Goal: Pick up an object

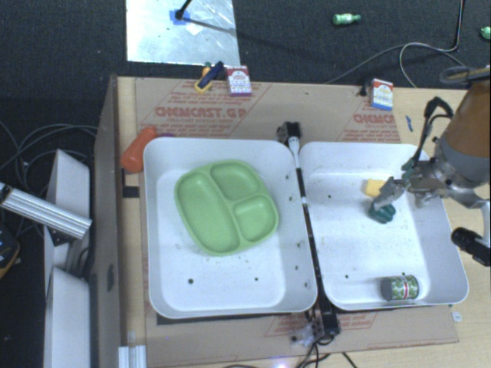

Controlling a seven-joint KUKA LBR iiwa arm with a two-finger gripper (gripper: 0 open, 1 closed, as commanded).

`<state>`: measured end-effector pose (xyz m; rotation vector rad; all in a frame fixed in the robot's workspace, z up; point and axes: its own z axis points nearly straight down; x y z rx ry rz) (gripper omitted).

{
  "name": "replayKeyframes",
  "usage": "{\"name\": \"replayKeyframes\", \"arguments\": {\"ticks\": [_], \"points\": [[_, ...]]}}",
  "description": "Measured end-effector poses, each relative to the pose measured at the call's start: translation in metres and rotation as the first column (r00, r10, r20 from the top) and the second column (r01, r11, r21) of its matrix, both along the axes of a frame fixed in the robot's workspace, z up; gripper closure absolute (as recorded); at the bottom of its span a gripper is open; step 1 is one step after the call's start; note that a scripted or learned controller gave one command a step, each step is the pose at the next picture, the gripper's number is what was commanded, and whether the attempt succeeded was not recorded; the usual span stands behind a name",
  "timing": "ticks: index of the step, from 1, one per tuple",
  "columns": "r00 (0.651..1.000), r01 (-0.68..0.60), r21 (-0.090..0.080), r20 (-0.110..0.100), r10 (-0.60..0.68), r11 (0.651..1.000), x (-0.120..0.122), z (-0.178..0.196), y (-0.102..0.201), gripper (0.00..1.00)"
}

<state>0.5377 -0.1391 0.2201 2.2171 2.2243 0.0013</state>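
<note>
In the right bin (430, 228), a small yellow block (374, 186) lies at the upper middle. Just below it sits a teal object (382, 213). A green-labelled can (400, 287) lies on its side near the bin's front edge. My gripper (386, 196) reaches in from the right and sits low over the bin, its tip between the yellow block and the teal object, touching or nearly touching both. I see nothing lifted off the bin floor.
The left bin (176, 282) holds a green divided plate (225, 206). An orange object (137, 149) lies outside the left bin's far left corner. Two small red-and-white boxes (239, 80) (381, 95) and a yellow-and-blue item (208, 76) rest on the cardboard behind the bins.
</note>
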Motion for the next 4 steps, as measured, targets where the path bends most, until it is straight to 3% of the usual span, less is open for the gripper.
{"name": "replayKeyframes", "arguments": {"ticks": [1, 2, 3, 4], "points": [[1.000, 0.000, 0.000, -0.002, 0.000, 1.000, 0.048, -0.076, -0.021, 0.00], [1.000, 0.002, 0.000, 0.000, -0.002, 1.000, 0.044, -0.136, -0.018, 0.00], [1.000, 0.001, -0.001, 0.002, -0.001, 1.000, 0.045, -0.125, -0.018, 1.00], [1.000, -0.002, 0.002, 0.004, 0.002, 1.000, 0.045, -0.034, 0.087, 1.00]]}}
